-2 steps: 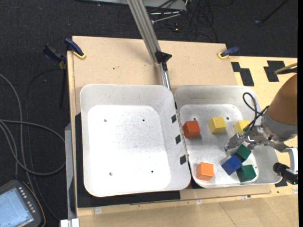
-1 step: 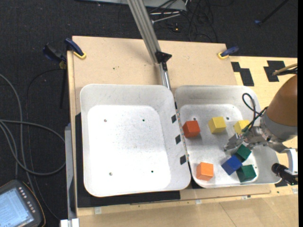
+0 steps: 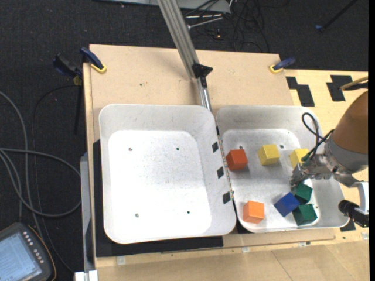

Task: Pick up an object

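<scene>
White speckled bins (image 3: 158, 122), yellow blocks (image 3: 270, 154), orange blocks (image 3: 237, 159), blue block (image 3: 286, 204), green blocks (image 3: 305, 214)

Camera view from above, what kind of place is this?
Likely a robotics lab bench: two white bins clamped on a wooden board, small colored blocks, a robot arm, loose cables on the dark floor.

Around my bench (image 3: 176, 69) the floor (image 3: 41, 28) is dark carpet, almost black. The benchtop is pale tan board. Blue-and-yellow clamps (image 3: 94, 60) grip its far corners, one at the left and another (image 3: 282, 65) at the right. A grey metal pole (image 3: 179, 31) slants down from the top to the board's middle. Black cables (image 3: 23, 174) loop over the carpet at the left, more tangle at the top. A screen (image 3: 20, 256) sits in the lower left corner. Black marks (image 3: 302, 89) pattern the board's right side.
</scene>
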Tool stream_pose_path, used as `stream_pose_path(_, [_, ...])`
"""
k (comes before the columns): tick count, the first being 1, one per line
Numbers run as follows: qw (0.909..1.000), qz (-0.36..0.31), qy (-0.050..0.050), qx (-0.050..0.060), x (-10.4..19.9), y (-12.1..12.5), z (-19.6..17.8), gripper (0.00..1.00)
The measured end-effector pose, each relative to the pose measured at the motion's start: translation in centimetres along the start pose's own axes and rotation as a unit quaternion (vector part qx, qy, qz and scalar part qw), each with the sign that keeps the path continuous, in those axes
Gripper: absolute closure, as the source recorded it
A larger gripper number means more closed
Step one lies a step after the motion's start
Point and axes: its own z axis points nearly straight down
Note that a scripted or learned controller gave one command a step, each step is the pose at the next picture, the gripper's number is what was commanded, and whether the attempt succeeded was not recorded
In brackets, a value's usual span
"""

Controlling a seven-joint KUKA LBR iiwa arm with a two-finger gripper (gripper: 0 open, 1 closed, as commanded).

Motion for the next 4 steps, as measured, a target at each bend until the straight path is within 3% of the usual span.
stream_pose_path(2, [1.0000, -0.002, -0.002, -0.003, -0.5, 0.5, -11.7, 1.00])
stream_pose_path(4, [1.0000, -0.004, 0.001, 0.001, 9.1, 3.6, -10.2, 1.00])
